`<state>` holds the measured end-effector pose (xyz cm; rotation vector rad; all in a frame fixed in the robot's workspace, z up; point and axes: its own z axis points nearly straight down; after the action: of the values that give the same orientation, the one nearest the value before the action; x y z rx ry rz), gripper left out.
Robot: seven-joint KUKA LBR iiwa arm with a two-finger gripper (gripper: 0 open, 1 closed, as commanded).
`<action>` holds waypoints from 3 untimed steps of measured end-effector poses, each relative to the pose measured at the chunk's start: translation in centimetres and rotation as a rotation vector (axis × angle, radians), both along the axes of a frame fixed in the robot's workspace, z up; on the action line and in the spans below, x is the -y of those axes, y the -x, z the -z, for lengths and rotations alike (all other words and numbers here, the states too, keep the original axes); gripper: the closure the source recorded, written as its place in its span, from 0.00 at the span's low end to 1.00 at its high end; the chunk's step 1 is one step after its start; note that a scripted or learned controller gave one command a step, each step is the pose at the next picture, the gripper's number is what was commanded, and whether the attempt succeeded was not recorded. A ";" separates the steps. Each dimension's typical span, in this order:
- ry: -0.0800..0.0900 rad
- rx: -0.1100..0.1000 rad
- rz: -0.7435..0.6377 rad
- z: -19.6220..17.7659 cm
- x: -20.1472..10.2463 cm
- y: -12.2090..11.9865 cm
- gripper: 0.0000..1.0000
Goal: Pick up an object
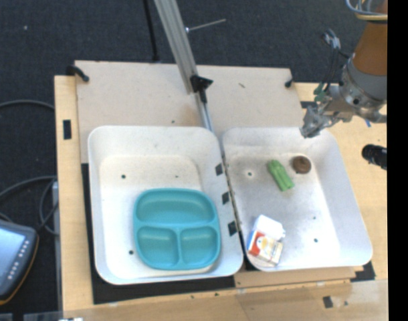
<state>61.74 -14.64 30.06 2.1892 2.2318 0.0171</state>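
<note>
Left bin (110, 152) holds a teal divided tray (177, 229) toward its 5 o'clock corner. Right bin (338, 206) holds a white and red carton (266, 241) at 7 o'clock, a green cylindrical object (280, 176) near centre, and a small brown round object (300, 164) just beside it at 2 o'clock. The gripper (312, 127) sits over the right bin's rim at 1 o'clock, nothing between its fingers; jaw spacing cannot be determined.

The gripper (312, 127) hangs over the right bin's (338, 236) far edge. Nearest it lies a round object (300, 164), a cylinder (280, 175) beside that, a carton (265, 241) farther off; the divided tray (177, 229) sits in the left bin (110, 152).
</note>
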 end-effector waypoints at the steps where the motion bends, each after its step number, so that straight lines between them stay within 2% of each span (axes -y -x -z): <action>1: 0.001 0.003 -0.004 -1.1 0.0 -0.1 1.00; 2: 0.002 0.006 -0.008 -2.1 0.1 -0.1 1.00; 3: 0.003 -0.009 0.021 -6.9 6.2 -5.0 1.00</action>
<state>66.69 -20.80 37.00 2.2158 2.2116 0.0037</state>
